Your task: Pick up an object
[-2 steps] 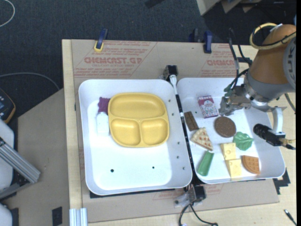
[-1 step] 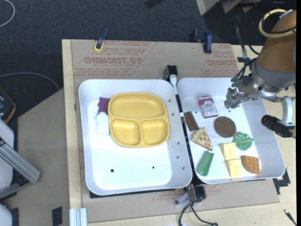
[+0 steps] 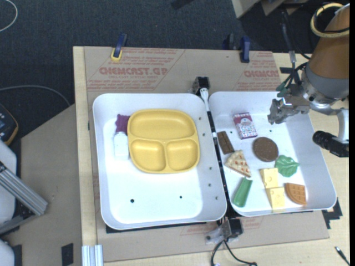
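My gripper (image 3: 275, 115) hangs over the upper right part of the right bin (image 3: 316, 148), a little right of a small red and white box (image 3: 244, 125). Nothing shows between it and the bin floor. Below it lie a round brown cookie (image 3: 265, 149), a green leafy piece (image 3: 287, 165), a brown bar (image 3: 224, 142), a pizza slice (image 3: 239, 163), a green cucumber (image 3: 242, 192), yellow cheese blocks (image 3: 271, 186) and an orange waffle (image 3: 296, 193).
The left bin (image 3: 105, 165) holds a yellow divided plate (image 3: 163, 140), with a purple piece (image 3: 122, 122) and a white bottle (image 3: 120, 145) at its left side. The arm's orange band (image 3: 331, 49) stands at the right edge.
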`<state>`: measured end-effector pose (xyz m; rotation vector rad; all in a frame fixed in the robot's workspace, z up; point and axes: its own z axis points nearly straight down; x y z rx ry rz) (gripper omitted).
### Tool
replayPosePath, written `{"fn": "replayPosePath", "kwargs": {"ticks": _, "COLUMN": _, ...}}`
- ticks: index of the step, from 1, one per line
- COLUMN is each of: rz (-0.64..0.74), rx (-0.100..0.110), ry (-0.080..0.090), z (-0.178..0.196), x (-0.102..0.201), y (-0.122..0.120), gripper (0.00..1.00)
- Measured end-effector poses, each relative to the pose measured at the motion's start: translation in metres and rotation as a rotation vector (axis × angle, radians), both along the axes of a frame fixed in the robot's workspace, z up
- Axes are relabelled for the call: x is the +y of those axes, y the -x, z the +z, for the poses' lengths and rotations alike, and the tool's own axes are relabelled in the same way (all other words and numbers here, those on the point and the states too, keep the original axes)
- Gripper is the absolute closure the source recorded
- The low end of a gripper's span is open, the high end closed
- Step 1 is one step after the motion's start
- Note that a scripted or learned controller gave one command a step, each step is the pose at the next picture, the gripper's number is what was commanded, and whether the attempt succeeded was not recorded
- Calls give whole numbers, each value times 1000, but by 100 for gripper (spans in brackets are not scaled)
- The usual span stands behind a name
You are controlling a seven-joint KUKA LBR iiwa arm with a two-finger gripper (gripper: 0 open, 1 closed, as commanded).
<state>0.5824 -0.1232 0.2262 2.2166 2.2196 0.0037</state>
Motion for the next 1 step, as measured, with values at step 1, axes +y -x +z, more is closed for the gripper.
{"fn": "replayPosePath", "kwargs": {"ticks": 1, "rz": 3, "rx": 8, "ry": -4, "z": 1, "x": 52, "y": 17, "gripper": 100}}
